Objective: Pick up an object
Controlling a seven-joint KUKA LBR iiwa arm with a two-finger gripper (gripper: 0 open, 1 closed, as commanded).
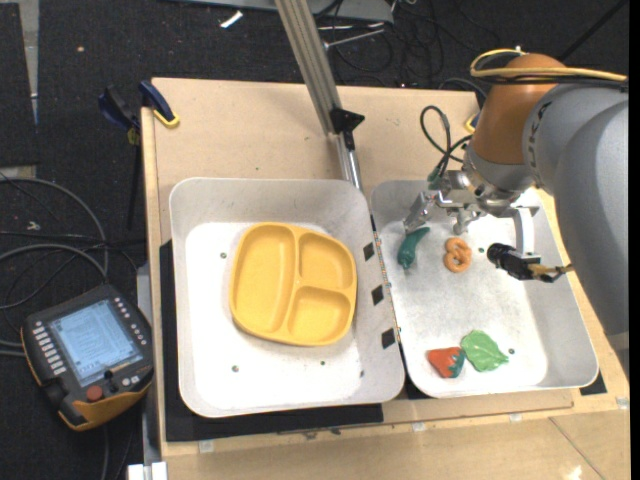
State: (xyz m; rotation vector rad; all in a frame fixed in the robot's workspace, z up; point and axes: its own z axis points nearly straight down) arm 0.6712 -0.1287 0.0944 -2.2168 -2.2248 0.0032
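Gripper (pixel 450 211) hangs at upper right of the frame; we cannot tell its state. We see the teal piece (pixel 410 247) just below-left of it, long axis near vertical, pretzel (pixel 457 256) directly below.

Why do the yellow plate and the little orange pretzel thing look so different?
The yellow plate is big and fills much of the left bin; the orange pretzel is tiny, in the right bin. The plate has three compartments; the pretzel is a knotted loop. The gripper hangs just above the pretzel, far from the plate. Both lie flat in white bins.
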